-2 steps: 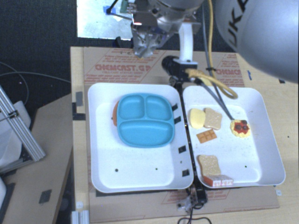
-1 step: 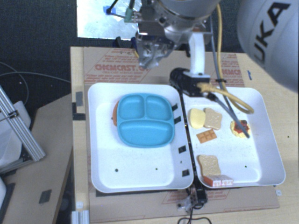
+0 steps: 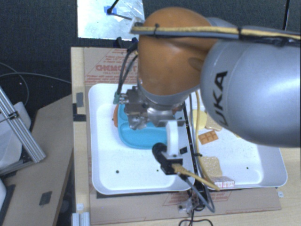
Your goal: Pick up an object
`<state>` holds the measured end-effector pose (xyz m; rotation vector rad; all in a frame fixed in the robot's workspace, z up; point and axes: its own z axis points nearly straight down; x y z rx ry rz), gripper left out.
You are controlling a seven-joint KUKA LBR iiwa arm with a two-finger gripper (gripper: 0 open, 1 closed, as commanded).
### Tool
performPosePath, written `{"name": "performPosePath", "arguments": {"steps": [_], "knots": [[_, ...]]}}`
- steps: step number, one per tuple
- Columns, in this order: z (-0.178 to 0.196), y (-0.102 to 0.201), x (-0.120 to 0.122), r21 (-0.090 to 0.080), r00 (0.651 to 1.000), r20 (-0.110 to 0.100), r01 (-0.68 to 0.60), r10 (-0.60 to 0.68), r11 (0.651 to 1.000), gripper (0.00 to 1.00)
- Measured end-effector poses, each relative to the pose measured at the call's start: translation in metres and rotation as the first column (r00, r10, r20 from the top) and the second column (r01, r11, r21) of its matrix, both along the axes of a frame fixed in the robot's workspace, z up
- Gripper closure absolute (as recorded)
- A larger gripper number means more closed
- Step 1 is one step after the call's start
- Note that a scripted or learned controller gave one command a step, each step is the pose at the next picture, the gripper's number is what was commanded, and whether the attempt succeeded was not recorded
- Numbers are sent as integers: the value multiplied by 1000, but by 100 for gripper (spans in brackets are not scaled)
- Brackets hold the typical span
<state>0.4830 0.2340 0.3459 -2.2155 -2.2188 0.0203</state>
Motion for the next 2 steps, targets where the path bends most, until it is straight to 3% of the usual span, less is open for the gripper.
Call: {"name": "performPosePath", "arguments": {"steps": [1, 2], "knots": [[-144, 0, 131, 7, 1000, 25, 3, -3, 1000, 100], [122, 0, 127, 10, 1000, 27, -2, 2, 1000, 100]]}}
